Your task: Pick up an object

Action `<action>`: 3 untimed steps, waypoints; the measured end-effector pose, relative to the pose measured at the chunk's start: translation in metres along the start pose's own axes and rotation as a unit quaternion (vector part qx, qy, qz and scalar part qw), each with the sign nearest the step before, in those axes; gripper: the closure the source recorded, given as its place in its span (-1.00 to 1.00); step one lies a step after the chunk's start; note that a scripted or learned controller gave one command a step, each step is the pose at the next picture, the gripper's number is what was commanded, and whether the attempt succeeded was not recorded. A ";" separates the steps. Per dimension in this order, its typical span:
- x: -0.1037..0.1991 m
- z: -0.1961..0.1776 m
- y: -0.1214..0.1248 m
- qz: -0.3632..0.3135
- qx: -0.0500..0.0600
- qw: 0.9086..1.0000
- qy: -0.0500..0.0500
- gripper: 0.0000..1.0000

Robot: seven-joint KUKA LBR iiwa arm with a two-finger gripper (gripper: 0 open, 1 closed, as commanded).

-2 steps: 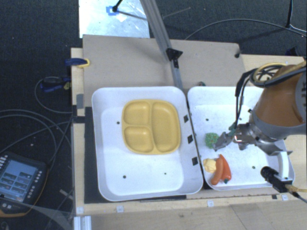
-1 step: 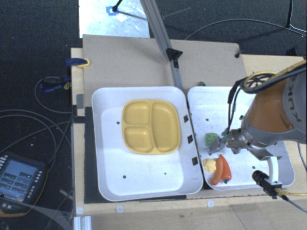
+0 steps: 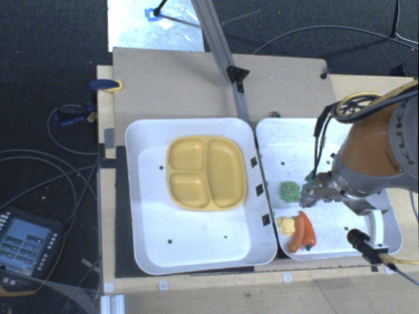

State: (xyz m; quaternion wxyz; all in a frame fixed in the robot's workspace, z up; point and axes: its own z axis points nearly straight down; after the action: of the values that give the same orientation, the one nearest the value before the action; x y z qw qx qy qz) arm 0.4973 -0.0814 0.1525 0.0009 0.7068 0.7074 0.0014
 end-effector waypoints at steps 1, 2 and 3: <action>-0.009 -0.057 -0.003 -0.001 -0.003 1.000 -0.001 1.00; -0.006 -0.102 0.003 -0.003 -0.002 1.000 -0.001 1.00; -0.006 -0.136 0.005 -0.002 -0.001 1.000 -0.001 1.00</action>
State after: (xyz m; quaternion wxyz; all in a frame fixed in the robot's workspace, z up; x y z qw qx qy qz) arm 0.5019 -0.0872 0.2886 0.0025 0.7051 0.7091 0.0019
